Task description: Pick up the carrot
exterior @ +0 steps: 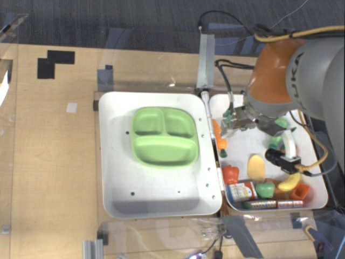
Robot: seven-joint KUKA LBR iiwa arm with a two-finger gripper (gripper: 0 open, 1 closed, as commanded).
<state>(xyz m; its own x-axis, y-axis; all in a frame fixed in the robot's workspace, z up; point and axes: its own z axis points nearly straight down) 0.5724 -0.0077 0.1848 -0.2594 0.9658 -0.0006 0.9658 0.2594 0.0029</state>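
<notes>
Overhead, arm (302, 74) bent down, gripper (233, 124) just beside carrot (218, 135).

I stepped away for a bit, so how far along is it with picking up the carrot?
Done: the gripper has reached the right bin, just beside the carrot at its left wall. In hand: nothing visibly, as the carrot lies in the bin. Left: grasping and lifting it.

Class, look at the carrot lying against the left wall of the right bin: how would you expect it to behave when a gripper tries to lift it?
The carrot looks like a rigid toy, so probably stiff and light. Its slim, tapered shape may roll or slip. Lying against the right bin's wall, it leaves the gripper little room.
</notes>
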